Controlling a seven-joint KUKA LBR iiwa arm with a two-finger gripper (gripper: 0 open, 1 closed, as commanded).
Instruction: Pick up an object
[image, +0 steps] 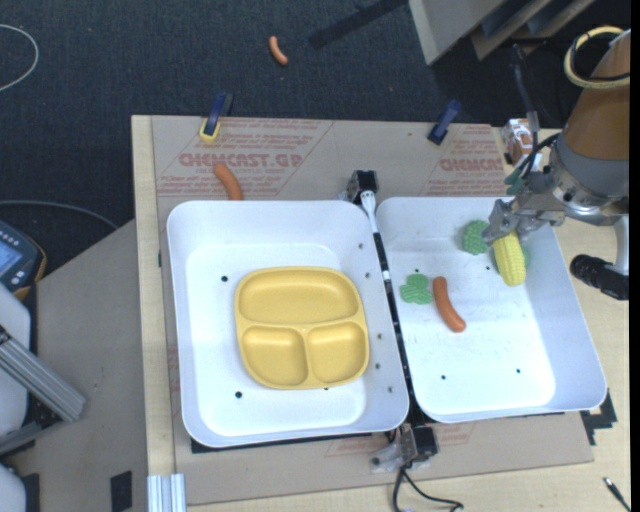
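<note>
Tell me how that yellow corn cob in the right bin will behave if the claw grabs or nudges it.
The corn cob looks like a rounded toy cylinder, so it would probably roll sideways if nudged on the smooth floor of the right bin. It seems rigid and likely light. Its bumpy kernels may aid grip, though the curved sides could slip from the claw.

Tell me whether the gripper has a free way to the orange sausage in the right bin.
Probably yes. The sausage lies alone on the right bin's floor, apart from the green piece beside it, with nothing over it. The gripper hangs near the corn, close by.
</note>
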